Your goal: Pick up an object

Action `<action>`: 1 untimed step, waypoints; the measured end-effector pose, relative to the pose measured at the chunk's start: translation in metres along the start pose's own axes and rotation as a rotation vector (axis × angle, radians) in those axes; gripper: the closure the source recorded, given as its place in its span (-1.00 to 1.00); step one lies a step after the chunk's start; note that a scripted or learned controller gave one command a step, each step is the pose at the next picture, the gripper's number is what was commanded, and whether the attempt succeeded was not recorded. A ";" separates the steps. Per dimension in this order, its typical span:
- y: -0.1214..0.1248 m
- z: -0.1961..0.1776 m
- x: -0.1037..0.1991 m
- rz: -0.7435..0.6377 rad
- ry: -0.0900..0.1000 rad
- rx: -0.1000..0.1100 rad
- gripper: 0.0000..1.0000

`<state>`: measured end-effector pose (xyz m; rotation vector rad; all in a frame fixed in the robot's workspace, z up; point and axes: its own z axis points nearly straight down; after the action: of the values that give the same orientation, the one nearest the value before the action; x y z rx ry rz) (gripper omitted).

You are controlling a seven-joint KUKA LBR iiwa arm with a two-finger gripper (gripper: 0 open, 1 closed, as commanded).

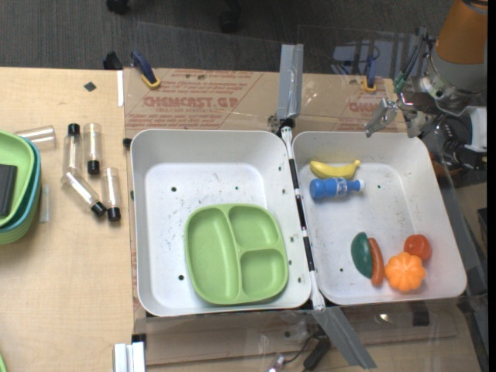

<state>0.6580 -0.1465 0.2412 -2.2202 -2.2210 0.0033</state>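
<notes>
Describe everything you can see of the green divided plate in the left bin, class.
The green divided plate is a pale green, rounded-rectangle tray, plastic by its look, with three compartments: one long one on its left side and two smaller ones on its right. It lies flat and upright on the floor of the left bin, toward the near right corner. Its compartments hold nothing visible. Its right edge sits close against the bin's wall. Nothing else touches it.

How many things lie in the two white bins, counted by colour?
Green: 2, the divided tray and a dark green piece
Yellow: 1, the banana
Blue: 1, the bottle
Orange: 3, pumpkin, round piece, thin piece
Total: 7
</notes>
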 end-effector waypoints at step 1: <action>0.000 0.000 0.000 0.000 0.000 0.000 -1.00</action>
<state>0.6580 -0.1465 0.2412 -2.2202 -2.2210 0.0033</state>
